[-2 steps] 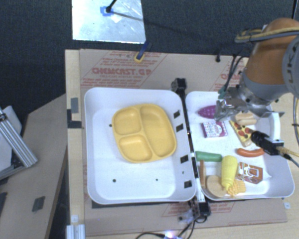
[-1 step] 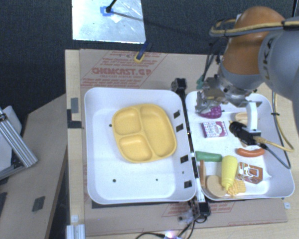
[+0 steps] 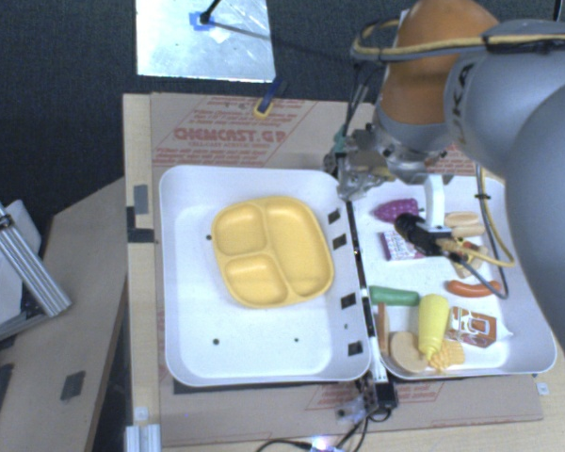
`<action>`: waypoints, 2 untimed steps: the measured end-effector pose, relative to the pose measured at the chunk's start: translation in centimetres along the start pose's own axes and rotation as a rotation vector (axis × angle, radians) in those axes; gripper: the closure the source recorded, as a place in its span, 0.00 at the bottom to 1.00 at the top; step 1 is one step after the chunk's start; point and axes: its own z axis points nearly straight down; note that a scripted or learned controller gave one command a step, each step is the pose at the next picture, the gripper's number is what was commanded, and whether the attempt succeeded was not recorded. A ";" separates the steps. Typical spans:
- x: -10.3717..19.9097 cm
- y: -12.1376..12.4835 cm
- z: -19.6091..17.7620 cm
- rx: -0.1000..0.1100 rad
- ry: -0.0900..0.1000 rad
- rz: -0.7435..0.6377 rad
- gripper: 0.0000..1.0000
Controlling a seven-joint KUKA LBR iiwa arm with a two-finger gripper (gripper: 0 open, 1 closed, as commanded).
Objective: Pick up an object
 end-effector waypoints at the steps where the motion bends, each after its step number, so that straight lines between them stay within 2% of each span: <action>1: 2.1 1.0 2.7 0.004 -0.002 0.003 1.00; 2: 2.2 0.3 0.6 0.001 -0.001 0.003 1.00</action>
